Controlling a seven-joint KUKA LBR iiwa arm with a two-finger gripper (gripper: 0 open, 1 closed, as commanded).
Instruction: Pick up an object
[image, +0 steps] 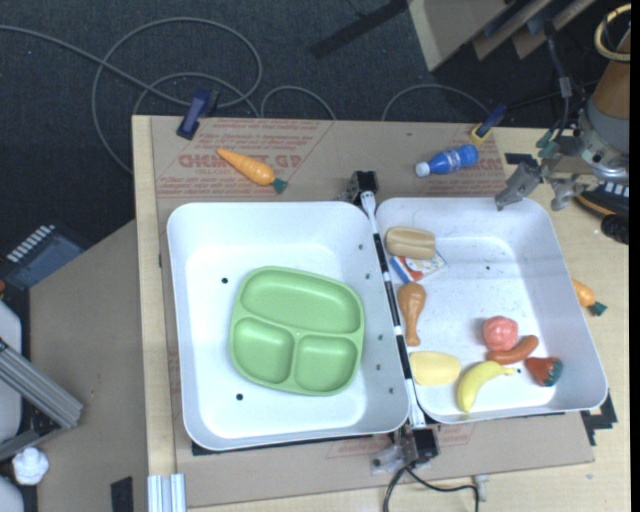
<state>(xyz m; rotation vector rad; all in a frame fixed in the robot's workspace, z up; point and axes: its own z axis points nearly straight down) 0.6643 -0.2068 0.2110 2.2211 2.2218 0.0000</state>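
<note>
Claw (535, 187) hovers at 1 o'clock over the right bin's (560, 250) far rim, fingers spread wide, nothing between them. Toy food lies in that bin: bun (410, 241), drumstick (410, 305), banana (478, 383), pink ball (500, 330). Green tray (297, 330) sits in the left bin (200, 250).

Robotics lab, white bins (200, 300), floor cables (150, 60)

Bench (300, 150) bears two white bins (200, 240), carrot (248, 166), blue bottle (448, 160).

Two bins (200, 250), two carrots (250, 167), one tray (296, 330)
</note>
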